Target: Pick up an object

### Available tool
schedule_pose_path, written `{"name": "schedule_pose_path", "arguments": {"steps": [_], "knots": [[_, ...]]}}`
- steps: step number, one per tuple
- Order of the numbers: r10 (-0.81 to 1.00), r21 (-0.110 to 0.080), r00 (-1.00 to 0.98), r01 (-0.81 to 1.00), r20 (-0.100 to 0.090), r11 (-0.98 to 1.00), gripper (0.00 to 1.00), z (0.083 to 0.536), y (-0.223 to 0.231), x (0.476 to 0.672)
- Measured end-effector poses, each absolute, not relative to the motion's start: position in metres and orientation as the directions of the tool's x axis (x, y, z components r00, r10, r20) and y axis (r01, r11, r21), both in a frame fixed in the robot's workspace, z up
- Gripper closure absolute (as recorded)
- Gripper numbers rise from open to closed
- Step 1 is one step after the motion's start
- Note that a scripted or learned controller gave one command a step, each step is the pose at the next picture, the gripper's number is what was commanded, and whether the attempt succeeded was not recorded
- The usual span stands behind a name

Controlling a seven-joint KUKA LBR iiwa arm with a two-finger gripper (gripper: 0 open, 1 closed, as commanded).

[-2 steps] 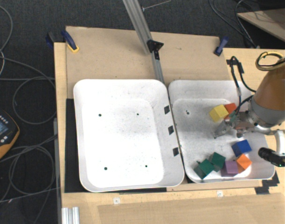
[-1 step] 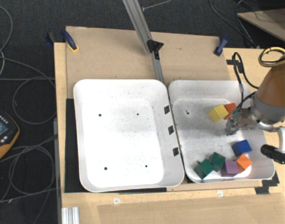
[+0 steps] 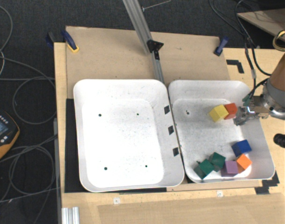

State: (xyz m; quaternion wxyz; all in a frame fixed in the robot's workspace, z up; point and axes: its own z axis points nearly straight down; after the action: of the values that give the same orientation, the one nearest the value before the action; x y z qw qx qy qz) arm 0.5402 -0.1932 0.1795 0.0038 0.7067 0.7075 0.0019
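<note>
The right bin [image 3: 193,139] holds several small blocks. A yellow block [image 3: 218,112] and a red-orange block [image 3: 230,109] lie side by side near its far right. A blue block [image 3: 241,147], an orange block [image 3: 244,161], a purple block [image 3: 231,167] and two green blocks [image 3: 211,164] cluster at the near right corner. My gripper [image 3: 241,116] hangs low over the bin's right side, just right of the red-orange block and close to it. Nothing shows between its fingers.
The left bin [image 3: 119,134] stands beside the right one, with small black clips [image 3: 170,129] on the shared rim. A slanted metal pole [image 3: 142,27] rises from the back of the bench. Cables lie on the floor to the left.
</note>
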Motion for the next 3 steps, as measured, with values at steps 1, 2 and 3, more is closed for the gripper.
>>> {"name": "schedule_pose_path", "arguments": {"steps": [1, 2, 3], "knots": [[1.000, 0.009, -0.001, 1.000, -0.003, 0.001, 1.00, 0.244, -0.196, 0.542], [1.000, 0.006, -0.002, 1.000, -0.002, 0.002, 1.00, 0.284, -0.197, 0.543], [1.000, 0.000, -0.005, 1.000, 0.001, 0.005, 1.00, 0.282, -0.154, 0.543]]}}
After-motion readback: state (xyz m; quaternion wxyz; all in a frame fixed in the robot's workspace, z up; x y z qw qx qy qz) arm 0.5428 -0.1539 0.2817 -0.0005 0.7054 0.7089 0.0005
